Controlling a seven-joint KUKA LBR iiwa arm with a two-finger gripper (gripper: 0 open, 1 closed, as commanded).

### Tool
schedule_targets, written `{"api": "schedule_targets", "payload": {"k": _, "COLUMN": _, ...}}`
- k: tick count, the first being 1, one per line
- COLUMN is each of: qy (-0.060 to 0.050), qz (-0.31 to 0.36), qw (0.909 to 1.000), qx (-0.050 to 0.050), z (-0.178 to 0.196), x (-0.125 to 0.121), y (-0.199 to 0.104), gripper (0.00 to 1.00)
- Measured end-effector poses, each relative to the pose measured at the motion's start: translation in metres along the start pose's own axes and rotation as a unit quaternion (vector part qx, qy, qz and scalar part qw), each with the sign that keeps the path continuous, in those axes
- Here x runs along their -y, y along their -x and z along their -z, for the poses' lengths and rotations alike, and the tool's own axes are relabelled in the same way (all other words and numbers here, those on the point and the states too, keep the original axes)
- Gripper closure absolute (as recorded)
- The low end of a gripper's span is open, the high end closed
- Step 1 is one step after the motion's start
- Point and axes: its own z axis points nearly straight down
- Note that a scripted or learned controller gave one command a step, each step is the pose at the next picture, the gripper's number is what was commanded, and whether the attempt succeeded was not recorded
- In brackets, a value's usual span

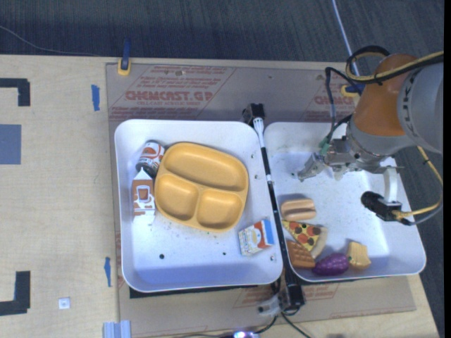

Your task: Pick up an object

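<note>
Camera view | your tool [318,165] hovers near right bin's [402,266] far edge | grip state: cannot tell | hot dog [298,207] below.

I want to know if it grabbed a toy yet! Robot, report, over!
Gripper over right bin, nothing seen in it. Hot dog, pizza slice, grapes lying loose below it. Nothing blocking them.

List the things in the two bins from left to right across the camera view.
Can → yellow divided plate → small carton → hot dog → purple grapes → cheese wedge.
</note>
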Motion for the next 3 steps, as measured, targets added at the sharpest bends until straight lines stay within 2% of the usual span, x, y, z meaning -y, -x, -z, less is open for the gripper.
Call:
{"api": "schedule_targets", "payload": {"k": 1, "qy": 0.008, "qz": 0.001, "qw": 1.0, "qx": 0.002, "z": -0.013, "x": 0.048, "y": 0.003, "gripper": 0.0}}
{"api": "schedule_targets", "payload": {"k": 2, "qy": 0.009, "qz": 0.0, "qw": 1.0, "qx": 0.003, "z": -0.013, "x": 0.112, "y": 0.005, "gripper": 0.0}}
{"api": "schedule_targets", "payload": {"k": 3, "qy": 0.011, "qz": -0.001, "qw": 0.9999, "qx": 0.005, "z": -0.013, "x": 0.12, "y": -0.018, "gripper": 0.0}}
